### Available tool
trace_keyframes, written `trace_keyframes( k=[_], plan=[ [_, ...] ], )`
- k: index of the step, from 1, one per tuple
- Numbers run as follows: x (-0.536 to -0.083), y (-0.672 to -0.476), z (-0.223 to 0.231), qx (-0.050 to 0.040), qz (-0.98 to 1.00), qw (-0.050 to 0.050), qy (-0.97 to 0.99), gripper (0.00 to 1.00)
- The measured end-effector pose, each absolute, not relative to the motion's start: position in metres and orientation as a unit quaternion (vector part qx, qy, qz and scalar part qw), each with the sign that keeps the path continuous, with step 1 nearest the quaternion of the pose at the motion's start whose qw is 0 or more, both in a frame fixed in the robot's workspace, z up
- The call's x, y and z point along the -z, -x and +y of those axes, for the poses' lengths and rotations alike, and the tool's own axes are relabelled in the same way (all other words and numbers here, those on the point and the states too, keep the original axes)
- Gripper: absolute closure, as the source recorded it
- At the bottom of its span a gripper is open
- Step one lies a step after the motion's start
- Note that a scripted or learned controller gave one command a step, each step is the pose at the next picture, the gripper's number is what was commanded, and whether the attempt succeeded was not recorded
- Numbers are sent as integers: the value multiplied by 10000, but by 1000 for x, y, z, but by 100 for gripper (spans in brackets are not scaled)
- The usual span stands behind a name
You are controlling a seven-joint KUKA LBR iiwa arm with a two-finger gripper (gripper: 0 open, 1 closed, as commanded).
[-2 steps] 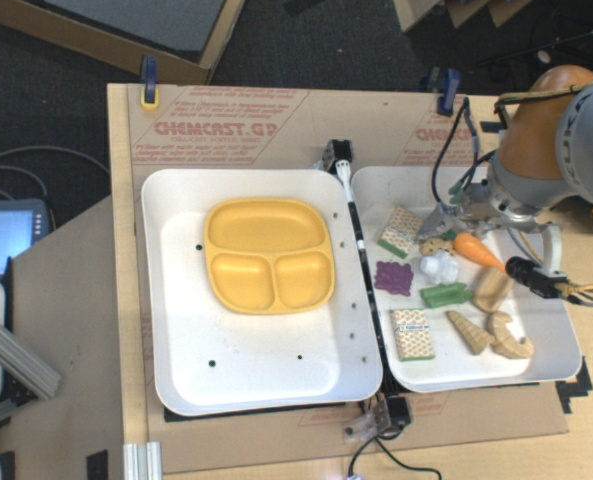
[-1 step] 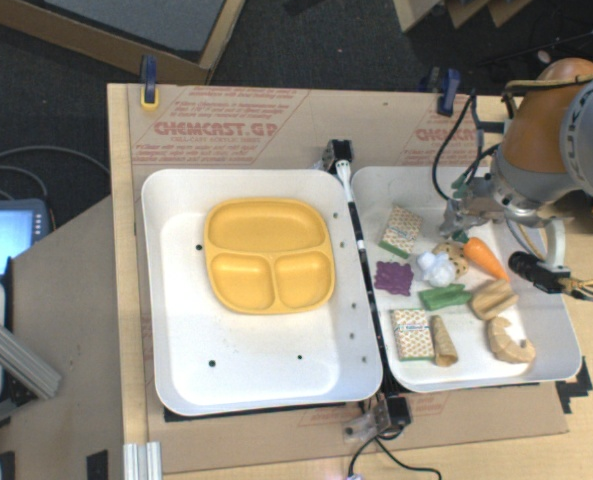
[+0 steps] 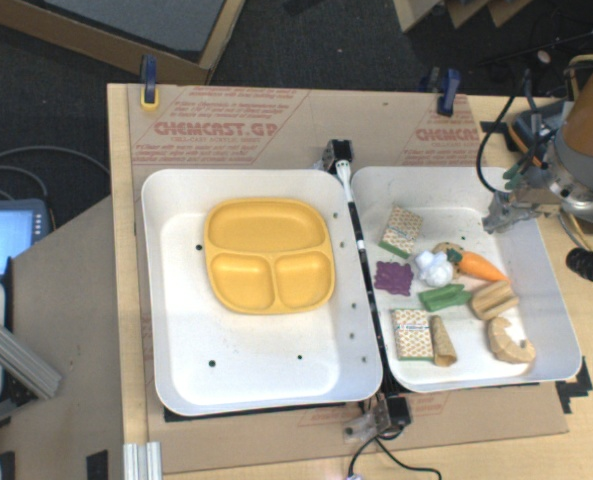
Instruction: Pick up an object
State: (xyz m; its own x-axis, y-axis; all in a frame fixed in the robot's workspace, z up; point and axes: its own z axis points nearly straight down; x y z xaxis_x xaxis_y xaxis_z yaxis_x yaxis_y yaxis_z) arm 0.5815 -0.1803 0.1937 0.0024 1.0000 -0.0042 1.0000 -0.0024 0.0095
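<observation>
A: Two bins sit side by side on the bench. What's in the left bin point(image 3: 176, 298)?

B: One yellow tray point(image 3: 270, 254) with three compartments, lying toward the bin's far edge.

A: And the right bin point(image 3: 551, 308)?

B: Small items, clustered. A carrot point(image 3: 479, 265) lies near the middle, touching a white ball point(image 3: 435, 265). A green piece point(image 3: 443, 297) is just below the ball, and a purple piece point(image 3: 393, 277) is toward the left wall. Two patterned blocks point(image 3: 402, 230) sit one near the far edge, one near the near edge. A bread slice point(image 3: 509, 338) is by the near right corner.

A: The gripper point(image 3: 506, 211)?

B: Over the right bin's far right corner, apart from every item. Whether its fingers are spread or pressed together, I cannot tell.
</observation>
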Motion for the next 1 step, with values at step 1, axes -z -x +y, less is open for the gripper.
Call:
trace_keyframes(
  k=[1],
  plan=[
    [-183, -529, -152, 10, 7066, -30, -7076, 100]
  ],
)
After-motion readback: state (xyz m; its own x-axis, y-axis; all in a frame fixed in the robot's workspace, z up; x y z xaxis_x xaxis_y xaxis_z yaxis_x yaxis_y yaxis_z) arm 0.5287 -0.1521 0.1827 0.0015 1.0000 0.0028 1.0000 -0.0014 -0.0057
